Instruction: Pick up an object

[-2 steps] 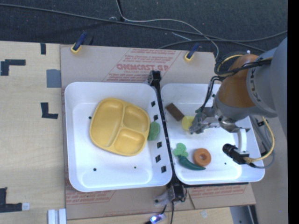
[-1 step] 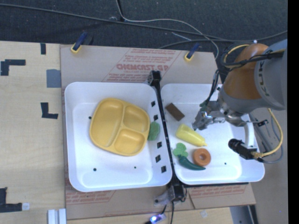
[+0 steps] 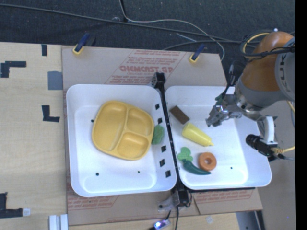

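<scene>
Now the tool hangs over the right bin, and whether it is clenched or released I cannot tell. Just beside it lies a yellow corn cob, with a brown block near the divider. Below sit an orange ring and a green pepper. The left bin carries a yellow plate. Red lettering on the cardboard reads CHEMCAST GP.
</scene>
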Available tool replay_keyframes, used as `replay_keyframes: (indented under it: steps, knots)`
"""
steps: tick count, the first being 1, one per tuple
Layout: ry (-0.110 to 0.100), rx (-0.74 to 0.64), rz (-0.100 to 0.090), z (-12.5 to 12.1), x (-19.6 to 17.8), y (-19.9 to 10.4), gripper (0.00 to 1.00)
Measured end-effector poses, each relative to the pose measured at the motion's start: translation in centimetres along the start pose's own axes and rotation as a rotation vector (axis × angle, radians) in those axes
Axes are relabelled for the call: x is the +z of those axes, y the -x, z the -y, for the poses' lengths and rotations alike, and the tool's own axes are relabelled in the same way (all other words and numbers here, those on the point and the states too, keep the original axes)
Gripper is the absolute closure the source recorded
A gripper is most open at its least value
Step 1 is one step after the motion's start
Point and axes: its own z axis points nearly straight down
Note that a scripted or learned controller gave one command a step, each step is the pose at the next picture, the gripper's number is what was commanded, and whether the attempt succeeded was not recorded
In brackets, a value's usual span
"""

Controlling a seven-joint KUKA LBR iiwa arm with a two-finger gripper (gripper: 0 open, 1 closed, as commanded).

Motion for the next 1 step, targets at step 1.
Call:
replay_keyframes:
  steps: [1]
  knots:
    - [-0.001, -0.001, -0.001, -0.10, -3.27, -0.03, 1.00]
